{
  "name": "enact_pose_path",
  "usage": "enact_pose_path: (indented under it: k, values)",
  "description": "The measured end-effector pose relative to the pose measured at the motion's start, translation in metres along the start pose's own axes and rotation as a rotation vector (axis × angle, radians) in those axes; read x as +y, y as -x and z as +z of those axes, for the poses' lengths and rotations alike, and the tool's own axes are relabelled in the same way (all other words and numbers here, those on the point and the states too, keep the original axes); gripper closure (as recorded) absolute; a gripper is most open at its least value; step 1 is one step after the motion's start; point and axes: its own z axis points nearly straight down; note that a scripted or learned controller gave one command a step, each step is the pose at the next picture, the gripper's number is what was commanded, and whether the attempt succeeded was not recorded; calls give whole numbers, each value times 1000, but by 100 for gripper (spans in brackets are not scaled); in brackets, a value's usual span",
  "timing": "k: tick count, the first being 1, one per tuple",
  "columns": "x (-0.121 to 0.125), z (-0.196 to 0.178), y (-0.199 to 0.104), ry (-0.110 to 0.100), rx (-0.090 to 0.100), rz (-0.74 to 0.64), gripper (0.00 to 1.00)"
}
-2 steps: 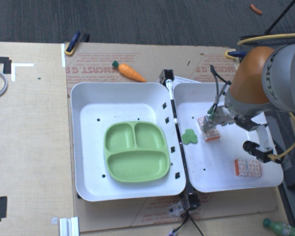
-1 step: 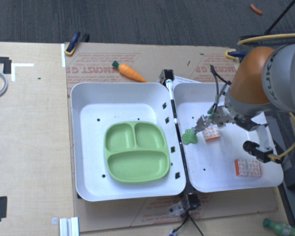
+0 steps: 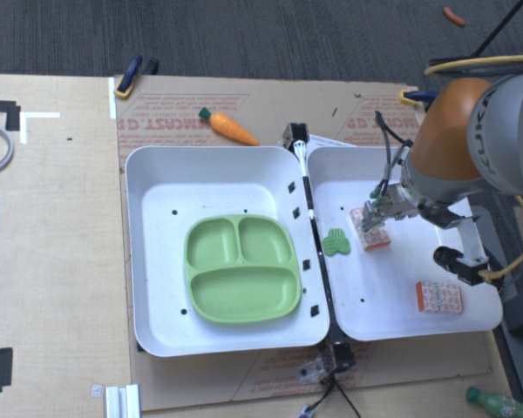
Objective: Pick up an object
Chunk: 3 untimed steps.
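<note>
Over in the left bin (image 3: 148, 259) sits a green divided plate (image 3: 241, 268), with nothing else around it. Behind the bins, on the cardboard, lies a toy carrot (image 3: 229, 126), and a blue clip (image 3: 128, 76) rests farther back near the corner. Inside the right bin (image 3: 401, 316) a small green leafy piece (image 3: 336, 243) lies close to the dividing wall, and a red-and-white packet (image 3: 438, 297) lies toward the front right, well apart from it. Between them stands a small pinkish box (image 3: 372, 231), right under the gripper (image 3: 379, 207). From the right the grey arm (image 3: 479, 138) bends down over this bin, wrist tilted toward the box. I cannot tell how the gripper is set or whether it grips the box.
</note>
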Motion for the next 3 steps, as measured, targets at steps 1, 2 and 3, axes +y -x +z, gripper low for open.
enact_pose_path:
  k: [1, 2, 3]
  values:
    - [7, -76, -125, -14, 9, 127, 100]
    - [17, -81, -62, -15, 8, 93, 100]
    - [17, -81, -62, -15, 8, 93, 0]
